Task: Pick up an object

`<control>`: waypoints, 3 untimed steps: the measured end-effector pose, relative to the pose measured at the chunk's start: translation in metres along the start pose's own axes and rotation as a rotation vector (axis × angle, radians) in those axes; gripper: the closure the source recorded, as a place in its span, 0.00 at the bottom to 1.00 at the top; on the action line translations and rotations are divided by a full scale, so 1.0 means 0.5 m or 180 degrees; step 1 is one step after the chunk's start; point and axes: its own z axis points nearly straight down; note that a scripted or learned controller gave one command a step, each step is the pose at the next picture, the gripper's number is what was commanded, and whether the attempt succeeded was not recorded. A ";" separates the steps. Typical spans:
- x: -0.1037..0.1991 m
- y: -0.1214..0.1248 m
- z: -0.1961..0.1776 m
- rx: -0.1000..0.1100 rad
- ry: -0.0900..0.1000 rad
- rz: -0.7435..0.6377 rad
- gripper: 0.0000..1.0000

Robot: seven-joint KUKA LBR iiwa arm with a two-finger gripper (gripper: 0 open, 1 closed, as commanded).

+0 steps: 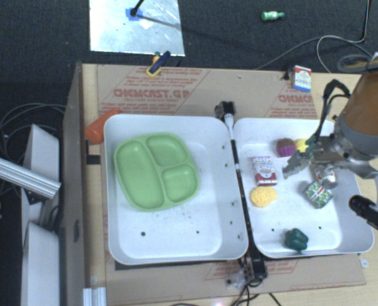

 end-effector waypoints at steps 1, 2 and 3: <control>-0.006 0.073 0.053 0.0002 -0.0001 -0.0001 0.00; -0.096 0.117 0.190 0.0010 -0.0002 0.0008 0.00; -0.127 0.257 0.345 0.0008 0.0000 0.0000 0.00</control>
